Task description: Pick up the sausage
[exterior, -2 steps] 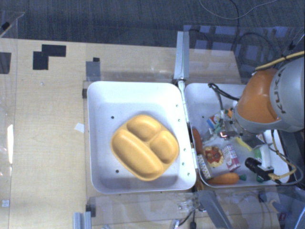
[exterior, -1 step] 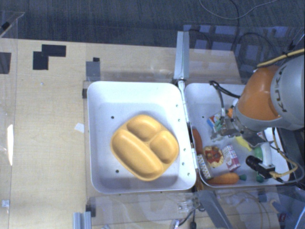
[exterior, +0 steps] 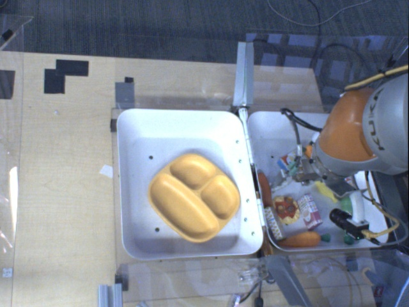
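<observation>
Two shallow white bins are set side by side on the desk, so that things can be moved from one to the other. The left bin is taken up by a yellow three-part tray, laid flat near its middle. The right bin holds the small clutter: the sausage, reddish-brown and slender, is seen lying along the bin's left wall, just beside the divider, which leaves little room on that side for a grip. Near it a round pizza-like piece, a wrapped packet and an orange carrot are scattered. The claw is held low over the middle of this bin, to the right of the sausage and apart from it; whether it is spread or closed cannot be told, since it is hidden by wrist and cables. Nothing is seen gripped, so the pick is judged not yet made
</observation>
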`<state>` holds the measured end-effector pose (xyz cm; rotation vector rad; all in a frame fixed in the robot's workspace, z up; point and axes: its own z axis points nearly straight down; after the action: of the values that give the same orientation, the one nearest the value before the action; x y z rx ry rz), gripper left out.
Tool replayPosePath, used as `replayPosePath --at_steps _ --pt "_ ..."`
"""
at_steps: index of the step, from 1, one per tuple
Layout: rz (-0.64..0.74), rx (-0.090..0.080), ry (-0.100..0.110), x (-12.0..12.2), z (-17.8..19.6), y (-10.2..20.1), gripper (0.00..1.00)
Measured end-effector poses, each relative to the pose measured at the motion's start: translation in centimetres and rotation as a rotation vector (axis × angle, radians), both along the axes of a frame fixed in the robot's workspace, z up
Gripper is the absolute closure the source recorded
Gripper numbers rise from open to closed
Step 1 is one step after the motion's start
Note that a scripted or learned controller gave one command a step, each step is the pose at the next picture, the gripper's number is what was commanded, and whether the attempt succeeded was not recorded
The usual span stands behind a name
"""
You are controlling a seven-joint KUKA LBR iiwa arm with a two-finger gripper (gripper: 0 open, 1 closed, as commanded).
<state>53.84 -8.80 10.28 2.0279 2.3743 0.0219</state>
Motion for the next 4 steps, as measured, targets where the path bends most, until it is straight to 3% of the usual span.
replayPosePath --at_steps 1,2,3,4 --pt "-0.116 0.004 0.013 1.9 -1.3 -0.5 0.0" --pt "-0.284 0.004 0.003 -2.0 -1.2 0.1 0.0" --pt "-0.282 0.008 -0.001 -1.8 -0.1 0.3 1.0" --pt "-0.281 0.008 -0.001 -1.8 -0.1 0.3 0.0"
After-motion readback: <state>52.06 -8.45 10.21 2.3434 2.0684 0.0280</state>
